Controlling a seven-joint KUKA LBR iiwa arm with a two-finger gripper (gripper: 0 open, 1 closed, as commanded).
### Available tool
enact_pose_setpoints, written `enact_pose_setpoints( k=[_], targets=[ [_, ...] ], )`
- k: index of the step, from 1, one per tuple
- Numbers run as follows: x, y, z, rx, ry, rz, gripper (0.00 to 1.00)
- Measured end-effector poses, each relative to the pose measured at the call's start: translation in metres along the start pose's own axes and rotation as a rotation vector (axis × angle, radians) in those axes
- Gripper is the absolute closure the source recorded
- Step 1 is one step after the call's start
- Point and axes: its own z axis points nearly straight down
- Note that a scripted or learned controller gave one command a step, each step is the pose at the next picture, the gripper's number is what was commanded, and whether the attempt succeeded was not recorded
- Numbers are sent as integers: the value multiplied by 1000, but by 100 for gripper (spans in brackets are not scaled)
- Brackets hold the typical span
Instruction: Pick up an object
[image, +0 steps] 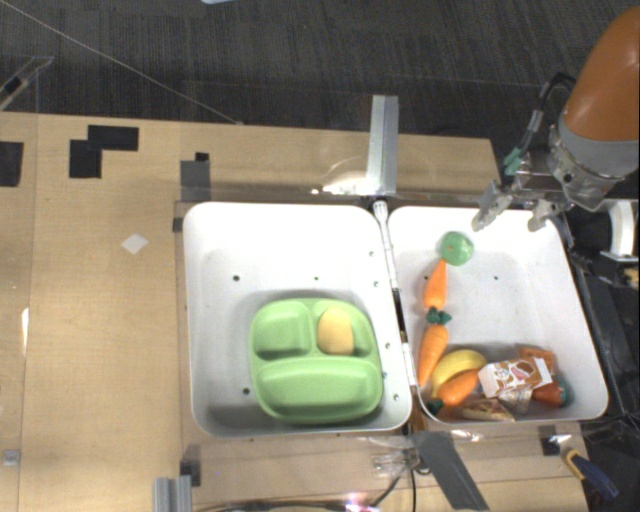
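Bench: two white bins (215, 300).
Gripper (515, 212): fingers spread, holding nothing.
Green ball (456, 247): probably light, smooth, roll-prone; pinch across middle.

Bright even light, soft shadows, slight blur.

The white packet (514, 379) in the right bin (575, 300) bears a reddish printed mark, too small and blurred to read.

We see a pale wooden bench (90, 330) carrying two shallow white bins side by side (touching): left bin (215, 300), right bin (570, 300).
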Motion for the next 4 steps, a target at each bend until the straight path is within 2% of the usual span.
enact_pose_setpoints(
  k=[1,2,3,4],
  targets=[
    [14,23,147,1,0,-133,0],
    [14,34,190,-8,-1,-126,0],
    [14,34,177,-3,2,-126,100],
    [87,56,93,-2,1,-55,100]
  ],
)
